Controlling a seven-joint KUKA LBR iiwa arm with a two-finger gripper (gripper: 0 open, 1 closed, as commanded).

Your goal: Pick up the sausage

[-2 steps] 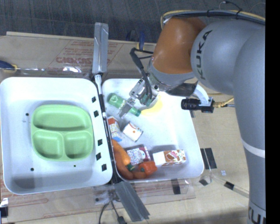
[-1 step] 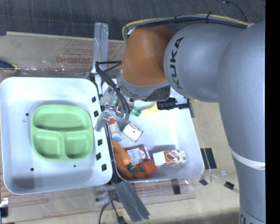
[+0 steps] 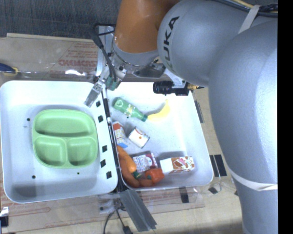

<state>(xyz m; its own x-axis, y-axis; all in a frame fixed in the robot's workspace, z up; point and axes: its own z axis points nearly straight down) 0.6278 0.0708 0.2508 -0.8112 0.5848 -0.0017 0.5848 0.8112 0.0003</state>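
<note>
Up by the bins' wall, our claw [image 3: 98,89] looks empty; crowded sausage [image 3: 128,168] could slip away.

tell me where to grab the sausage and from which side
Grip the sausage across its upper, uncovered stretch, coming from straight above. It lies slanted along the right bin's left wall, its lower end crowded by the carrot and a packet.

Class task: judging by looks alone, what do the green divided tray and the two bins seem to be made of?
Green tray: probably moulded plastic, matte to satin, with soft rounded compartment edges and one even colour. Bins: likely thin plastic, smooth and slightly glossy, with rounded corners and faint reflections.
</note>
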